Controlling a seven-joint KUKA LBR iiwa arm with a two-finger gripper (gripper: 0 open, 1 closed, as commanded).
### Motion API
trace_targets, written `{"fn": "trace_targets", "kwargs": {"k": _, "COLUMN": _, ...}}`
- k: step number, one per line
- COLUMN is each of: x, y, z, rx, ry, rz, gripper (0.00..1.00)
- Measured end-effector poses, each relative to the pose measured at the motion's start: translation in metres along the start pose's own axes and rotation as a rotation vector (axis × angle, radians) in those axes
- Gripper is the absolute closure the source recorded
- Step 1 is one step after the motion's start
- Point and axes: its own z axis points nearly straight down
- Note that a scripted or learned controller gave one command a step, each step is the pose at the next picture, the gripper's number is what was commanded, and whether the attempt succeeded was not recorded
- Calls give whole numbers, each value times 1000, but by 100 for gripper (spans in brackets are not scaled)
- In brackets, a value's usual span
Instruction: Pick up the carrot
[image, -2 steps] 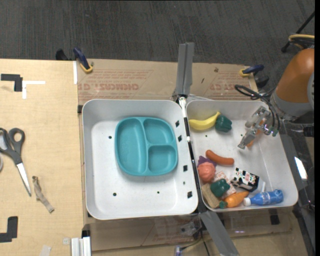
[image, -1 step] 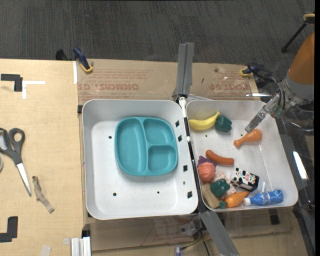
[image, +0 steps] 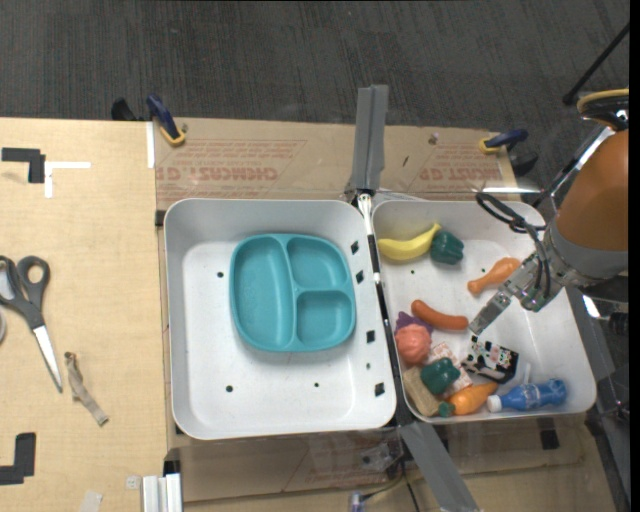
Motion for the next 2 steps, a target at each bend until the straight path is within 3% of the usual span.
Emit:
{"fn": "trace_targets", "kwargs": {"k": 1, "x": 73, "y": 11, "z": 57, "rx": -2, "ry": -1, "rz": -83, "gripper": 0}}
{"fn": "trace_targets", "kwargs": {"k": 2, "x": 39, "y": -46, "z": -3, "rx": -1, "ry": -2, "rz": -50, "gripper": 0}}
